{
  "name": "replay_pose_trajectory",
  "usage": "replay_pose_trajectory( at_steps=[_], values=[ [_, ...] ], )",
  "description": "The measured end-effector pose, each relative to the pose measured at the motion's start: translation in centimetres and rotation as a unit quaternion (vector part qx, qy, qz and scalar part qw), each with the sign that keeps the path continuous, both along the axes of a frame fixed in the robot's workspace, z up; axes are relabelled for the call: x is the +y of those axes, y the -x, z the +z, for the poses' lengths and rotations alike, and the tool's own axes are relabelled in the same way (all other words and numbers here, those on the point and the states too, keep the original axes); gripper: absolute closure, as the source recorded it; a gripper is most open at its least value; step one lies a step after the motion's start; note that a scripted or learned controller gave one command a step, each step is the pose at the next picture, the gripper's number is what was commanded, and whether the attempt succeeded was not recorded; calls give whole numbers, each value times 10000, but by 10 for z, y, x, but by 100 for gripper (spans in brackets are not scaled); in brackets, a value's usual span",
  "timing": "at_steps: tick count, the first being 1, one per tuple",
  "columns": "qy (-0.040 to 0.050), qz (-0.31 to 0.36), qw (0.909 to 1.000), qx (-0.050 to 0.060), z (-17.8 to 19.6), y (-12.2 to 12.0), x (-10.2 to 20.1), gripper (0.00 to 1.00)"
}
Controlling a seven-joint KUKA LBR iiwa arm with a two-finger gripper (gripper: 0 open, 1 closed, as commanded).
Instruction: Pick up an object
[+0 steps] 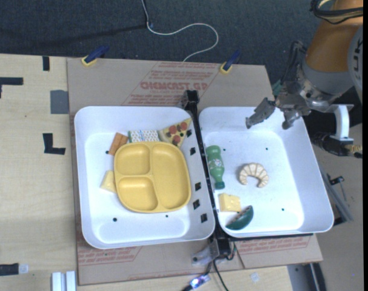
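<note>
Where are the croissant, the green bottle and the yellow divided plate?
croissant (253, 174), camera view, middle of its curved body.
green bottle (216, 168), camera view, middle of its body.
yellow divided plate (152, 176), camera view, the central divider.

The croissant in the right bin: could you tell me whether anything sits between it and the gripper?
Nothing visible does. The tan croissant-shaped toy lies alone on bare white floor of the right bin, and the open gripper hovers over the bin's far edge. The green toy bottle lies off to the side, nearer the divider.
</note>
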State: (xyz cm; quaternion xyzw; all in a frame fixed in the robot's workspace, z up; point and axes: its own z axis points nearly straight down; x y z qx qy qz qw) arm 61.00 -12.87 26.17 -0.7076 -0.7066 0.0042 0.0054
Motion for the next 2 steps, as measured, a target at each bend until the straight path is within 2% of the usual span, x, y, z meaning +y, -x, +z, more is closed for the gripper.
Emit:
replay_pose_trajectory(
  at_steps=[1,2],
  values=[
    [9,14,10000,-63,7,-2,0,0],
    [11,9,10000,-30,-55,-5,-5,0]
  ],
)
